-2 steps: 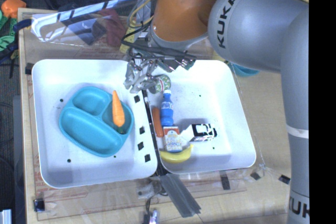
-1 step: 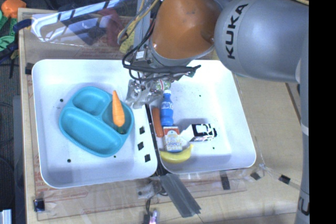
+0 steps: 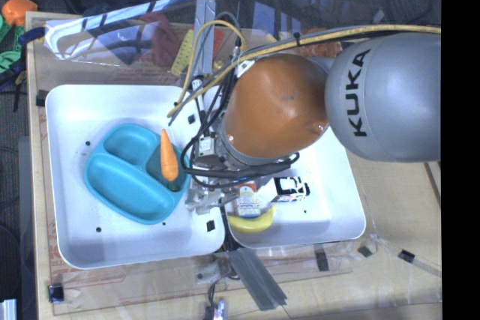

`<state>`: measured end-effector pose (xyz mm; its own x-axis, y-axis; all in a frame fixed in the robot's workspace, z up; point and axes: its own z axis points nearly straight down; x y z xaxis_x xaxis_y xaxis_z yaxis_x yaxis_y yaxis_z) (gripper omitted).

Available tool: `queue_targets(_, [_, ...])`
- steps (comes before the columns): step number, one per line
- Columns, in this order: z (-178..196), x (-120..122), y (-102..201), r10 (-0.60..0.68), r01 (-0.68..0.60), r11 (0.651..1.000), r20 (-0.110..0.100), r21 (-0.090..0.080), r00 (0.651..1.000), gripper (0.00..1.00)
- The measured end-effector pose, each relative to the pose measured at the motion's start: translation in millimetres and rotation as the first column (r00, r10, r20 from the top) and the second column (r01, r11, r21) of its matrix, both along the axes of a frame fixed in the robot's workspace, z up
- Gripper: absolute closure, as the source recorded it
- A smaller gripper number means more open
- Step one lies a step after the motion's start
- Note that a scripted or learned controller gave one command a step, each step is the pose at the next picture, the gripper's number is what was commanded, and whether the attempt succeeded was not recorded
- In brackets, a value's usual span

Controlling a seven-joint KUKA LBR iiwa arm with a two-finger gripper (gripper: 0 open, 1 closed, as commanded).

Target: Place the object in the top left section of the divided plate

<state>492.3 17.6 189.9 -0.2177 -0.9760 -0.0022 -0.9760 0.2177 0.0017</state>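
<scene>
Step in hand: by my reading, the carrot [image 3: 169,154] is not yet placed; it lies across the right rim of the blue divided plate [image 3: 120,187], at the edge of a section rather than in the top left one.
Gripper [image 3: 214,195]: mine sits low over the seam between the left bin [image 3: 67,131] and the right bin [image 3: 337,206]; whether it is released or clenched I cannot tell.
Carrot relative to gripper: just beside it, to the upper left.
Next move: likely regrasp, then shift over the plate's top left section.
Also present: a yellow banana-like toy [image 3: 251,221] beneath my wrist.
</scene>
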Motion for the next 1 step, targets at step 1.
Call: queue_targets(1, [154.5,50.8,-66.0,0.247,-0.247,0.969,0.016,-0.002,0.969,1.0])
